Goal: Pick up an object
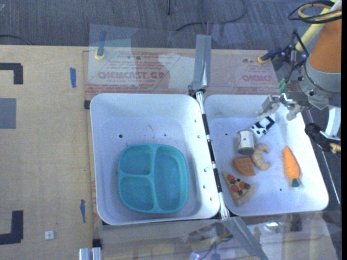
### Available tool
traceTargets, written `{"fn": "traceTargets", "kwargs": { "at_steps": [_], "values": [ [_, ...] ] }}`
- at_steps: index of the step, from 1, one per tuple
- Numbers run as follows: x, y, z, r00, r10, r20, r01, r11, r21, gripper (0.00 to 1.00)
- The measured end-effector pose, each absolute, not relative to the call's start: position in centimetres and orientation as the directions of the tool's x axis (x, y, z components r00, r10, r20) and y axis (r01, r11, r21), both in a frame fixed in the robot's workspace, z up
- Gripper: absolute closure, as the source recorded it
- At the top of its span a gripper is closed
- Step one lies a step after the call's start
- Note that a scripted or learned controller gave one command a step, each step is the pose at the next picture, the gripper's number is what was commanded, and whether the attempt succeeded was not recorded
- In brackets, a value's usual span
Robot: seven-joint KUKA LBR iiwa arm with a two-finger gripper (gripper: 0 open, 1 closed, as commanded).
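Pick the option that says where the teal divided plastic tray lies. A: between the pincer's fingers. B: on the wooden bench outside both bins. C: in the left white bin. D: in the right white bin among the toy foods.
C: the teal divided plastic tray lies flat in the left white bin, while the orange toy carrot and the toy pizza slice lie in the right white bin.

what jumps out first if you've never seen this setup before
The teal divided tray catches the eye first, lying alone in the left bin. Next is the cluster of toy food in the right bin: a pizza slice, a croissant, a small can and, apart to the right, an orange carrot. The grey arm with its orange band hangs over that bin's far right corner, its pincer above a black-and-white toy.
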State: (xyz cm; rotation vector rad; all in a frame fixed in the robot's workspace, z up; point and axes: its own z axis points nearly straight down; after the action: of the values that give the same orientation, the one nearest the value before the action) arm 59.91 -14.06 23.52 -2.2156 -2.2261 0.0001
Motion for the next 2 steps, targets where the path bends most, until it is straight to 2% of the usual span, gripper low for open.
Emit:
{"fn": "traceTargets", "kwargs": {
  "at_steps": [1,2],
  "values": [
    [57.7,-17.1,10.5,-0.103,0.995,-0.001,0.995,0.103,0.003,0.0],
    [53.2,-14.0,8.8,-0.157,0.988,-0.004,0.988,0.157,0.009,0.0]
  ]
}}
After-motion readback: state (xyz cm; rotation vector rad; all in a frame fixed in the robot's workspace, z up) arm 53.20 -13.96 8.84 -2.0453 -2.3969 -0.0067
